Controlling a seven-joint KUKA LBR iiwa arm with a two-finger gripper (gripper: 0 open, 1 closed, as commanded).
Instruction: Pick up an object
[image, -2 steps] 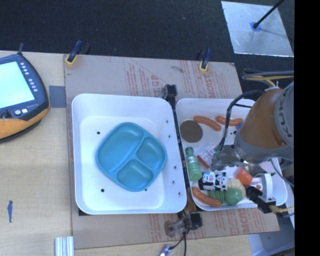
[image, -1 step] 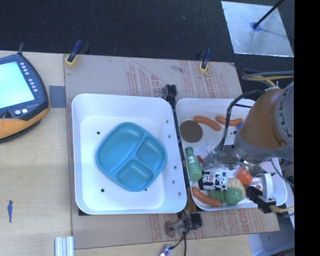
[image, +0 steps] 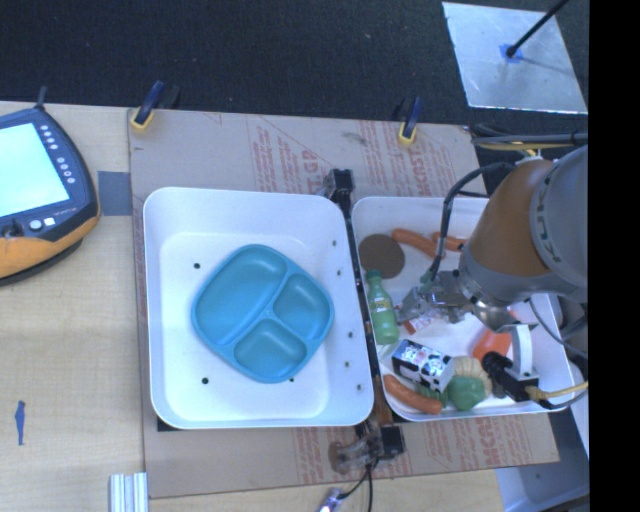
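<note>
My gripper (image: 428, 303) reaches down into the right bin (image: 392, 211), just right of a green bottle (image: 380, 308) lying along the bin's left wall. A brown round disc (image: 381, 256) and an orange carrot (image: 420, 240) lie at the far end. Near the front lie a black-and-white box (image: 421, 364), a green ball (image: 465, 391), a red-orange sausage shape (image: 411, 396) and an orange piece (image: 490, 345). Nothing shows clearly between the fingers.
The left bin (image: 165, 300) holds a blue divided plate (image: 262, 312). A tablet-like pendant (image: 40, 190) lies on the bench at the far left. Clamps (image: 148, 105) hold the cardboard sheet at its far edge.
</note>
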